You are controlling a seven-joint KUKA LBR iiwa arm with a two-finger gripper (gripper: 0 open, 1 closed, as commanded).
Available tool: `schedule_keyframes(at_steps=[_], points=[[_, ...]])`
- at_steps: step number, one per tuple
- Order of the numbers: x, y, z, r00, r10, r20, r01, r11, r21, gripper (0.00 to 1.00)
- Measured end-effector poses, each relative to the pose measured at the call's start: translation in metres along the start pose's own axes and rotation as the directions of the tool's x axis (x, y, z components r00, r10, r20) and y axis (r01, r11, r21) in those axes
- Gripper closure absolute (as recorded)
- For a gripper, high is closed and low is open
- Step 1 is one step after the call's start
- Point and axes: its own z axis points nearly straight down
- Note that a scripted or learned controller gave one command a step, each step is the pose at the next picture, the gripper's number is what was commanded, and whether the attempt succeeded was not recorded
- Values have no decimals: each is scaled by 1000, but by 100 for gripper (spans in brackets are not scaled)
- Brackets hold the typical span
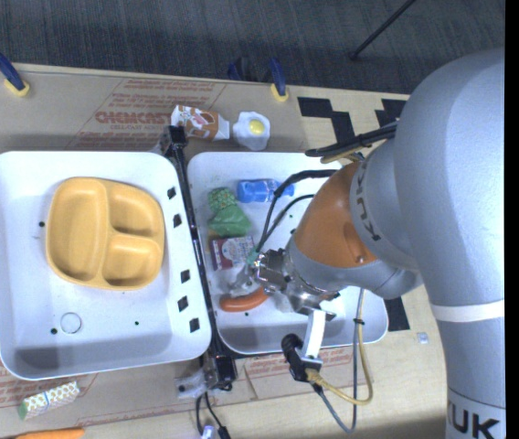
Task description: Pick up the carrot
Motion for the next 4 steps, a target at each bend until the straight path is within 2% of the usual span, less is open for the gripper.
schedule_keyframes(at_steps=[1, 2, 3, 4], points=[[1, 0, -10, 1000, -4, -1, 4, 1000, 4, 100], [4, -1, -172, 995, -101, 1, 101, 995, -5, 100], [20, -8, -197, 999, 37, 1, -37, 999, -5, 100], [11, -5, -195, 995, -104, 0, 104, 995, 1, 100]])
